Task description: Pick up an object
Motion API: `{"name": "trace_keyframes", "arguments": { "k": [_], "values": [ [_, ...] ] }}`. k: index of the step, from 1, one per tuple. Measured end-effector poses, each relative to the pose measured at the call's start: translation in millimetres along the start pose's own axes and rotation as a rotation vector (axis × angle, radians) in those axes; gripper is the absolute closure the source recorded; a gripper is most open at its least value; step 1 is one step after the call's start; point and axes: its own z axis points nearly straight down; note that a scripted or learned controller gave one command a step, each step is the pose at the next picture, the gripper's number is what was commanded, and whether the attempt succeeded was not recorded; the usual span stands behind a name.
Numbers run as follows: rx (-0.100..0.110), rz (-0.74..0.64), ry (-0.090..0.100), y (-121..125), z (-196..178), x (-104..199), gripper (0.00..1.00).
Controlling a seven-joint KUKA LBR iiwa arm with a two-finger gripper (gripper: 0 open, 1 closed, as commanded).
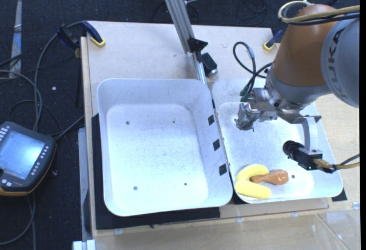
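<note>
Camera view: hand (246,119) over right bin (327,189), grip unclear.

On the pale wooden counter (148,48) two shallow white plastic bins sit side by side, touching along their inner edges. In the right bin (326,186), at its near edge, a curved yellow plastic banana (250,185) lies touching a small brown chicken-leg toy (274,177) on its right. The gripper (246,119) hangs over the same bin, behind both. The left bin (114,129) lies beside it.
</note>
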Motion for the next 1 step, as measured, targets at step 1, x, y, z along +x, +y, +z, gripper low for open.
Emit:
{"name": "trace_keyframes", "arguments": {
  "k": [1],
  "values": [
    [0.000, 0.000, 0.000, -2.2, -3.2, 52.6, 1.00]
  ]
}}
